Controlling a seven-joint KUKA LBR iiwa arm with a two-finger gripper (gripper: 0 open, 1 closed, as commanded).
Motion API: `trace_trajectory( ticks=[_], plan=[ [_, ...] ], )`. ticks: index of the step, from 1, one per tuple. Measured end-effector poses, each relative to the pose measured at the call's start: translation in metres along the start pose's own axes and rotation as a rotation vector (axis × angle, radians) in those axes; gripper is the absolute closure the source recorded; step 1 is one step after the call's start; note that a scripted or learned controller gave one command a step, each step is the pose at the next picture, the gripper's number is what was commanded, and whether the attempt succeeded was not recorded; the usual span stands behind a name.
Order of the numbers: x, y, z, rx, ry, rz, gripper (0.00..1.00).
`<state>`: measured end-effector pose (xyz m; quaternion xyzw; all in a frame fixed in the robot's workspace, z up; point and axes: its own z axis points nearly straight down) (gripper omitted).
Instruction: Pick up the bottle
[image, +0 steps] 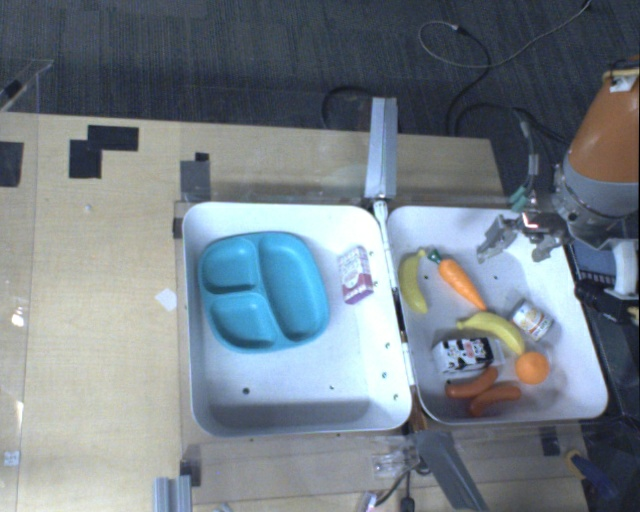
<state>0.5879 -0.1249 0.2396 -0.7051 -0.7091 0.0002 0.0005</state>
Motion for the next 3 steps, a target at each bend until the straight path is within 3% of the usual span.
trace_trajectory(
  ticks=[1,2,3],
  plan=[
    [-0.044,0.073,0.032,-0.001,-0.001,0.120,0.00],
    [-0.064,0.081,0.145,-0.004,-0.001,0.025,0.00],
    [-0.067,0.082,0.076,-0.002,-0.001,0.424,0.00]
  ],
)
